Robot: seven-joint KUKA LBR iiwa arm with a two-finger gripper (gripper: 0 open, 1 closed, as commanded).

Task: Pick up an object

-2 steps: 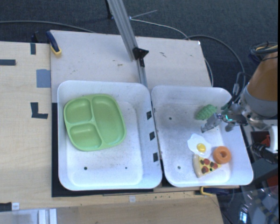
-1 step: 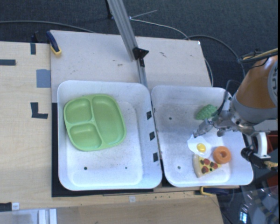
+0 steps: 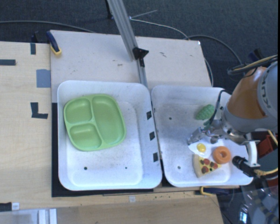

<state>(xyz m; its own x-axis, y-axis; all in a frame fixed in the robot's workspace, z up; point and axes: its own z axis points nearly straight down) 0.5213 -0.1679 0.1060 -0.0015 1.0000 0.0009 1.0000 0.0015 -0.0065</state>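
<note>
In the right bin (image 3: pixel 177 125) lie a green leafy toy (image 3: pixel 206 112), a fried egg toy (image 3: pixel 199 148), an orange ring (image 3: pixel 221 155) and a pizza slice toy (image 3: pixel 204 166). My gripper (image 3: pixel 203 136) hangs low in that bin, just above the egg and below the green toy. The orange-banded arm (image 3: pixel 247 99) reaches in from the right and hides the bin's right side. Nothing shows as held.
The left bin (image 3: pixel 130 167) holds a green divided plate (image 3: pixel 94 122). A metal pole (image 3: pixel 126 24) slants down to the ridge between the bins. Cables run over the dark floor at the right.
</note>
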